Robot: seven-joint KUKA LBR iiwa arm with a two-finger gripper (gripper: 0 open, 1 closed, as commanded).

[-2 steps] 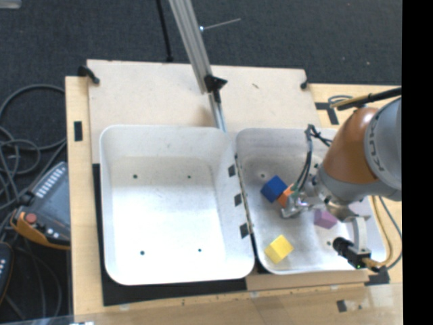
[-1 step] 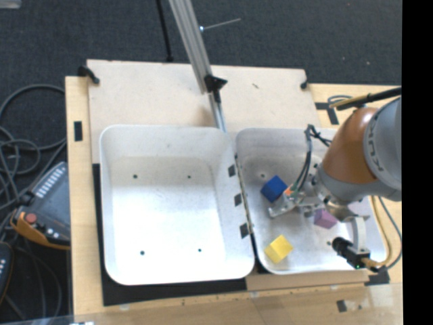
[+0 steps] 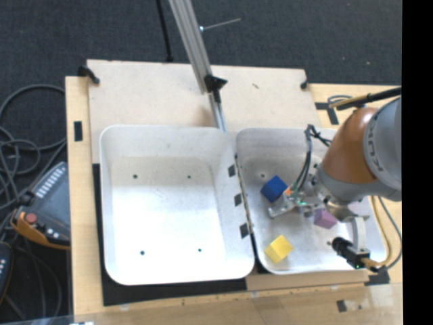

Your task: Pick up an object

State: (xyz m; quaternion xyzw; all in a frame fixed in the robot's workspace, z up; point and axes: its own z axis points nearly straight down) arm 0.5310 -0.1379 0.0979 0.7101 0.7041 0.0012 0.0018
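Note:
In the right bin lie a blue cube, a yellow block near the front wall, and a purple block partly hidden under the arm. My gripper reaches in from the right and sits low over the bin floor, just below the blue cube and left of the purple block. Nothing is seen between its fingers. The orange band of the arm covers the bin's right side.
The left bin stands beside the right one, sharing a middle wall. A slanted aluminium post rises behind the bins. Cables and a pendant lie off the bench at the left.

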